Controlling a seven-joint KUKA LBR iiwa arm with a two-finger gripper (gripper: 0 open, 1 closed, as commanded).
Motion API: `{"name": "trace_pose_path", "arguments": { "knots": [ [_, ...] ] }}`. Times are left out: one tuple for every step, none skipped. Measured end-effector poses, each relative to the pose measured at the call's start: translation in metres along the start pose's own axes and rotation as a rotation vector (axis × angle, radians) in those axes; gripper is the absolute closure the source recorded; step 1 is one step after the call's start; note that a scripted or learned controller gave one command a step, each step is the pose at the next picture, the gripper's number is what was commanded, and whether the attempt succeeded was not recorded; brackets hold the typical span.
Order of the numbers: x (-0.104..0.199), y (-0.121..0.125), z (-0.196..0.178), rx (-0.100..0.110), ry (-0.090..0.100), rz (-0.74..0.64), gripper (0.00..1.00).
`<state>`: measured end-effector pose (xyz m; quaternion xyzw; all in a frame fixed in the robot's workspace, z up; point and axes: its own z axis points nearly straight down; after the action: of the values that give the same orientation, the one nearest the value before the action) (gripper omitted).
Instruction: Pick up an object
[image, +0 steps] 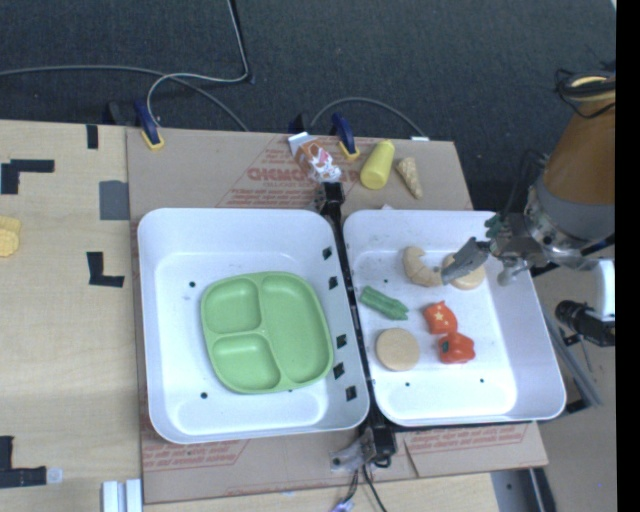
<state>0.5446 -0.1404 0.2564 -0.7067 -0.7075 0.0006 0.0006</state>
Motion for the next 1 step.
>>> {"name": "trace_pose_path", "arguments": {
  "knots": [
    [-0.0389, -0.0235, 0.1702, -0.003, 0.000, 0.000, 0.00]
  ]
}}
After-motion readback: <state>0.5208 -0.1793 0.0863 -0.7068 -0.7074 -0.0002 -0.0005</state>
